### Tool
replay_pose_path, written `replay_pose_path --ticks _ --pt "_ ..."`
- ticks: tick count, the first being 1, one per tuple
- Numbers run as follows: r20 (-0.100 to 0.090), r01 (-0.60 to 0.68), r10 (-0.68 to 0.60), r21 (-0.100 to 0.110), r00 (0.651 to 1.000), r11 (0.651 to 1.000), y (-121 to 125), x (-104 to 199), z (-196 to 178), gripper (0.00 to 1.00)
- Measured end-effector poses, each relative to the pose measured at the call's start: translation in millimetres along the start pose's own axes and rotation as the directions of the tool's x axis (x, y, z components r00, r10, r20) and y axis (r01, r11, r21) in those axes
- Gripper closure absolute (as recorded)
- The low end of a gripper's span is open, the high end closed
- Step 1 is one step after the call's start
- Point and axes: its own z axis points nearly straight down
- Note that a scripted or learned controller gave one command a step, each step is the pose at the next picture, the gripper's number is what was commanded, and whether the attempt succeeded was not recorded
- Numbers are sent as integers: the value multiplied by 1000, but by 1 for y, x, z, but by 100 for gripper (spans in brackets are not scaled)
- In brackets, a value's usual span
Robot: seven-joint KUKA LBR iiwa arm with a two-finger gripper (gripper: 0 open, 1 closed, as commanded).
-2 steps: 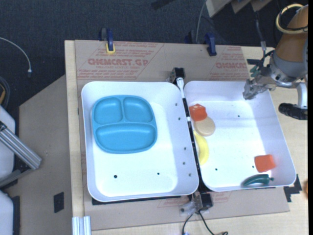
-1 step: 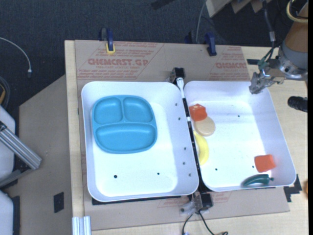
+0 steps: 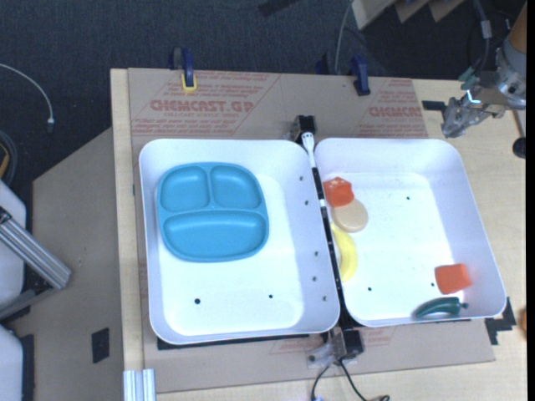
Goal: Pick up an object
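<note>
Bins sit side by side on the bench, and the left bin (image 3: 167,307) carries a blue divided plate (image 3: 214,211) in its upper half, lying flat with three compartments showing. The right bin (image 3: 418,161) holds the loose pieces: an orange block (image 3: 338,192) close to the bin's left wall, a pale tan round piece (image 3: 351,217) touching it just below, and a yellow curved piece (image 3: 345,253) under that, hugging the same wall. Well apart from those three, toward the bin's near right corner, sits a second orange block (image 3: 452,278), with a dark green curved object (image 3: 439,309) just beside it against the front rim. The gripper (image 3: 458,117) hangs outside the right bin — above its far right corner, over the bench rather than over any of the pieces — and nothing lies between its fingers; at this distance and blur, whether they stand apart or together cannot be told. The arm (image 3: 512,73) enters from the upper right. Every piece rests on the bin floor, untouched by the gripper.
</note>
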Motion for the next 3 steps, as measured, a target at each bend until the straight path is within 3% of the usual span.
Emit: replay_pose_path --ticks 1,3 --pt "-6 4 -4 11 1000 1000 -20 53 -9 100" --pt "-7 4 -4 14 1000 1000 -55 160 14 100"
